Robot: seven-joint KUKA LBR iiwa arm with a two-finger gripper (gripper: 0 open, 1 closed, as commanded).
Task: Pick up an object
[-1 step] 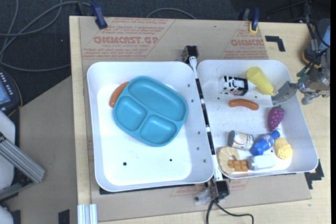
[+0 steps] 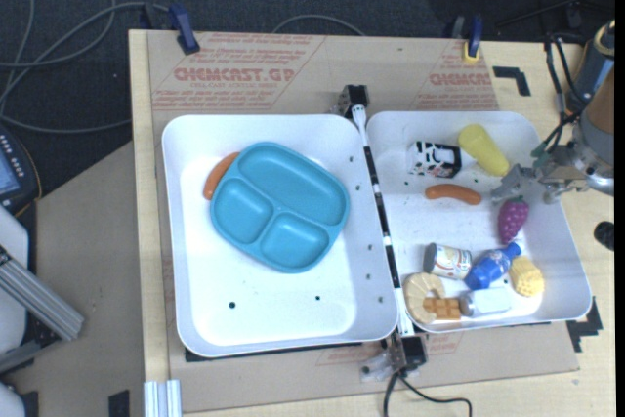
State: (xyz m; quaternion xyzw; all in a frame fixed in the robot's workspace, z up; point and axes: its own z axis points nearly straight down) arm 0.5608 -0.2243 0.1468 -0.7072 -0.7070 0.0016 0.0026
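Reading the camera view from left to right, the left bin [image 2: 186, 210] holds a blue sectioned plate [image 2: 280, 205], with an orange item [image 2: 216, 176] showing from under the plate's left rim. The right bin [image 2: 391, 137] holds the loose objects: a black-and-white item [image 2: 437, 156], a yellow item [image 2: 484, 149], an orange sausage [image 2: 453, 194], a purple grape bunch [image 2: 512, 218], a small can [image 2: 449, 260], a blue bottle [image 2: 491, 269], a corn cob [image 2: 527, 278] and a cracker piece [image 2: 431, 299].

The tool [image 2: 540, 181] sits at the right bin's far right side, on an arm entering from the right. Whether the tool is open or closed cannot be told at this resolution, and no object is seen gripped in it.

The governing relation: the purple grape bunch lies just below and slightly left of the tool, nearer than any other object. Its long axis appears to run roughly up-down in the view. The yellow item lies up and to the left, somewhat farther off. A grasp on the grape bunch would likely call for a short move toward the near edge, then a descent.
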